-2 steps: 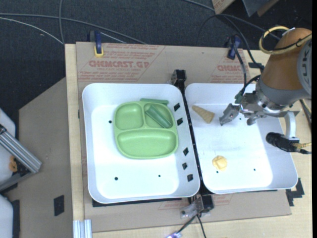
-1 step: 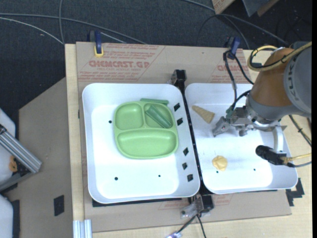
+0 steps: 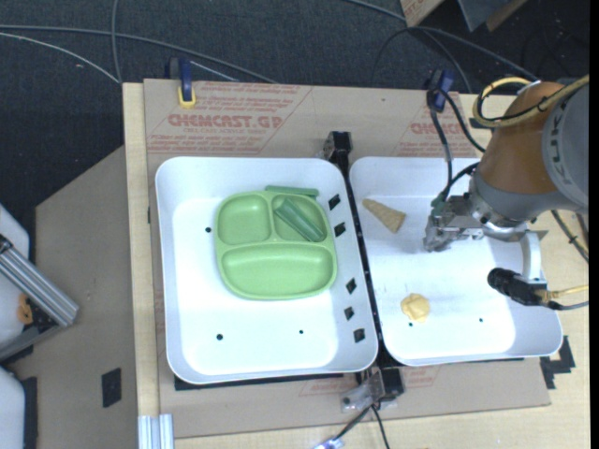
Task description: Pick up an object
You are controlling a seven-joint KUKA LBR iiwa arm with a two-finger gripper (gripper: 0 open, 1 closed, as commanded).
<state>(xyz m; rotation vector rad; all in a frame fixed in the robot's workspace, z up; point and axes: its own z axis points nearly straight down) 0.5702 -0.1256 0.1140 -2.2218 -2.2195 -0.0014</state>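
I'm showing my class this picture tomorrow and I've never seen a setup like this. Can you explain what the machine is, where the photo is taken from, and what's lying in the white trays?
One camera above the bench looks down at a slant. The grey and orange machine on the right is a robot arm; its gripper hangs over the right bin. That bin holds a tan wedge and a small yellow lump. The left bin holds a green divided plate with a green piece lying in one compartment. Nothing is visibly held.
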